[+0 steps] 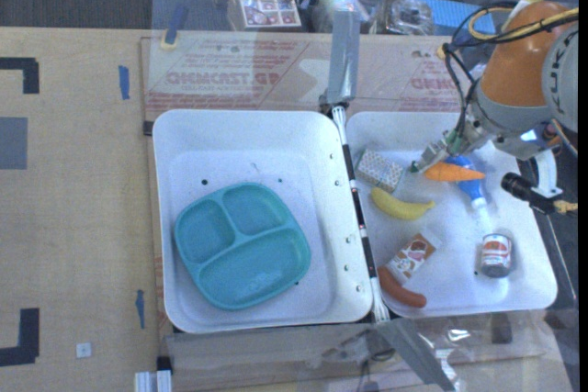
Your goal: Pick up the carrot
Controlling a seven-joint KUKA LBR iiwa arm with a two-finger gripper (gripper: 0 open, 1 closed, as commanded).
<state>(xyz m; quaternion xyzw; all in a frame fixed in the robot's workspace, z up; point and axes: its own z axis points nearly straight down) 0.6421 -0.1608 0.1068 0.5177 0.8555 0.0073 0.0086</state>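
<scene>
Hot dog (pixel 402 290) at lower frame; carrot (pixel 450 171) at right, in bin (pixel 528 285); hand (pixel 445 149) touching it, grip state indeterminate; lift pending.

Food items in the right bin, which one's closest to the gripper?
The carrot, orange, lies right at the gripper; the banana and hot dog lie farther off.

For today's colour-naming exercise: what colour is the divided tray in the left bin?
Teal, a blue-green; the divided tray shows best in the camera view.

teal plate (pixel 242 243) left bin (pixel 184 142) | banana (pixel 400 206), can (pixel 496 254), sausage (pixel 402 291) right bin (pixel 537 289)
</scene>
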